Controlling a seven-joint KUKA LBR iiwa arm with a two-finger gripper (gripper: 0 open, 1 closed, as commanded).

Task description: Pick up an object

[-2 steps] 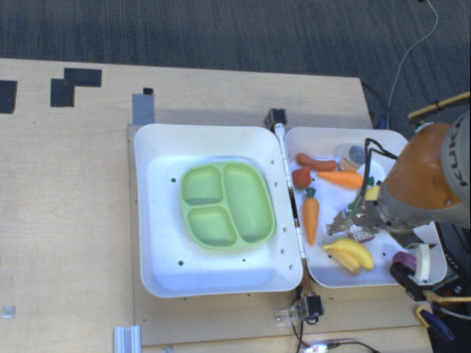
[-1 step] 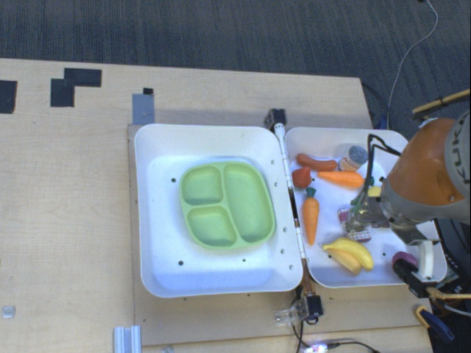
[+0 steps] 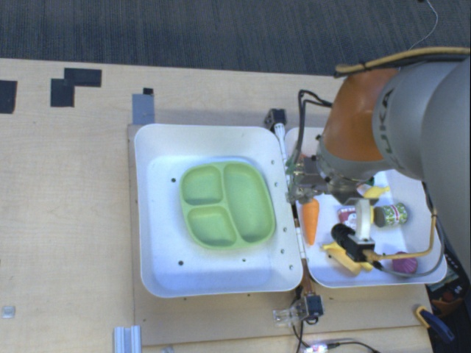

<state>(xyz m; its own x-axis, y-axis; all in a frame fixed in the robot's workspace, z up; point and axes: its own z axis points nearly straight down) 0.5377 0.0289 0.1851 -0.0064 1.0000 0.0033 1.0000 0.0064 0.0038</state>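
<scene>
Where the right bin [image 3: 436,269] meets the left bin [image 3: 156,271], one carrot [image 3: 310,223] lies far to near, seeming to taper toward the near edge. The gripper [image 3: 324,190] hangs over its far end; whether released or clenched, I cannot tell. One green can [image 3: 391,215] sits nearby. The left bin holds one green plate [image 3: 224,204].

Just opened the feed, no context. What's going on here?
The arm reaches in over the right bin, with its gripper low near that bin's left wall, just above the carrot. Nothing can be seen held. A small can and a purple thing also lie in that bin. The left bin holds a green plate, untouched. It looks like a pick attempt with no object lifted yet.
</scene>
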